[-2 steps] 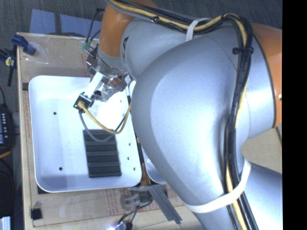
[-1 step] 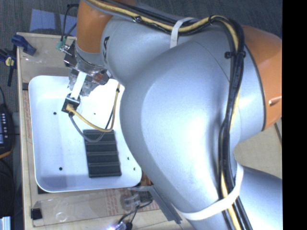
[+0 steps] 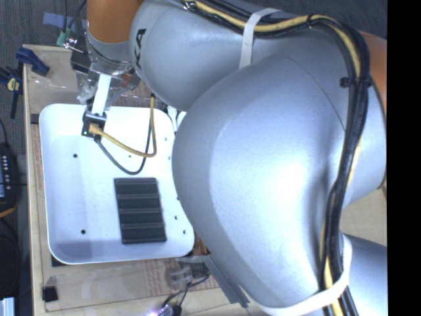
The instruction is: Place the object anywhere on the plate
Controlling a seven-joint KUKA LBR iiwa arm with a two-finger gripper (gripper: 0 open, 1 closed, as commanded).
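Note:
A black ribbed rectangular object (image 3: pixel 139 209) lies flat in the left white bin (image 3: pixel 66 196), toward its near right side. My gripper (image 3: pixel 100 78) hangs over the bin's far edge, below the orange wrist band (image 3: pixel 108 8), well away from the black object. The arm's bulk hides how the gripper's tips stand, and nothing shows held in it. The grey arm (image 3: pixel 263 163) covers the whole right part of the view.
The bin's floor to the left of the black object is bare white. A blue clamp (image 3: pixel 31 59) sits on the bench's far left corner. The wooden bench edge (image 3: pixel 118 285) runs along the near side, with a small clip (image 3: pixel 187 275) on it.

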